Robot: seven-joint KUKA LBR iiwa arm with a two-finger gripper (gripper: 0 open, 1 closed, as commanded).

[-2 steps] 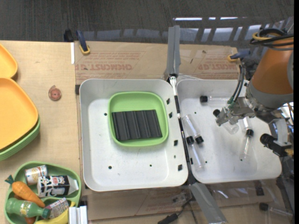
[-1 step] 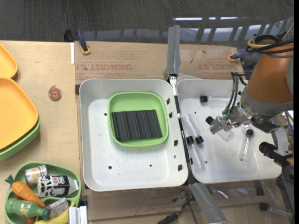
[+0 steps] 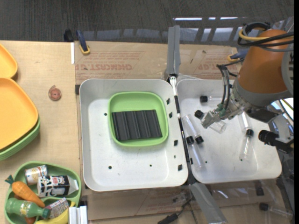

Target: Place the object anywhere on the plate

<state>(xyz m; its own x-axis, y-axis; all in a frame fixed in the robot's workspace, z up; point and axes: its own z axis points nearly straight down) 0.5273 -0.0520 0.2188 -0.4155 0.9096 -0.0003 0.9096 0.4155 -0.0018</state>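
Currently my gripper [image 3: 211, 119] hangs low over the right bin [image 3: 261, 169], near its left-centre; whether it is parted or closed I cannot tell from this angle, nor whether anything sits in it. Clear tubes with black caps [image 3: 192, 140] lie scattered on that bin's floor, one [image 3: 245, 141] further right. The green plate [image 3: 138, 101] sits in the left bin [image 3: 93, 167], carrying a dark ribbed object [image 3: 138, 125] flat across its middle.
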